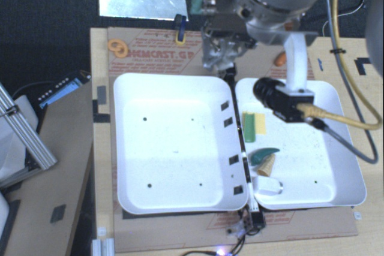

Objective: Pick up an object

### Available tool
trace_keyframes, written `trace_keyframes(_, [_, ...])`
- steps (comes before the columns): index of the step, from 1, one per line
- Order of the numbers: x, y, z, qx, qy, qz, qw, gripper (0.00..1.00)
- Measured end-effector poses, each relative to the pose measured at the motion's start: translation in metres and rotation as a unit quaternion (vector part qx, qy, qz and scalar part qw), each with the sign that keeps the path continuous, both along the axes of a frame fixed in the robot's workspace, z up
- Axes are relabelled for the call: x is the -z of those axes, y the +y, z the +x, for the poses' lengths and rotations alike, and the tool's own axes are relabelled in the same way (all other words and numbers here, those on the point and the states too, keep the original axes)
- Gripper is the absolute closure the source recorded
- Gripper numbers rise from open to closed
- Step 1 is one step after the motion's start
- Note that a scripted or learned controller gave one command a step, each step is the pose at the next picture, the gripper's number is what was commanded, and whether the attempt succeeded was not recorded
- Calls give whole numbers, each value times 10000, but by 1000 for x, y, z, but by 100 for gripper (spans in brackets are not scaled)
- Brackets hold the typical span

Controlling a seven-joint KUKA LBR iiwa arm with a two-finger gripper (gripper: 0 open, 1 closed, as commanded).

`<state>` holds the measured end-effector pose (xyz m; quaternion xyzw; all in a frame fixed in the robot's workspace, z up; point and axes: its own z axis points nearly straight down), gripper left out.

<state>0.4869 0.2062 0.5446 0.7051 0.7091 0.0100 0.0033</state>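
Several small items lie along the left side of the right bin (336, 147): a green and yellow sponge (253, 126), a teal curved piece (264, 154), a tan cone-like piece (266, 166) just below it, and a clear white piece (270, 187) near the front wall. My gripper (227, 69) hangs from the big grey and orange arm, over the far rim where the two bins meet. It is above and behind the sponge and touches none of the items. A black cylinder (277, 99) on a white bracket juts from the arm over the right bin's far left part.
The left bin (174, 141) sits beside the right one, black clips along the shared wall. On the cardboard behind lie an orange ring (117, 47), a blue and yellow clamp (180, 30) and a small orange object (280, 59). A yellow cable (342, 120) crosses the right bin.
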Motion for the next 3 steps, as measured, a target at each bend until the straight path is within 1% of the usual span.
trace_keyframes(1, [10, -41, 0, 39, 88, -47, 9999, 100])
trace_keyframes(2, [9, -158, 2, 84, 79, -55, 9999, 100])
trace_keyframes(3, [9, -233, 0, 63, 76, -55, 9999, 100])
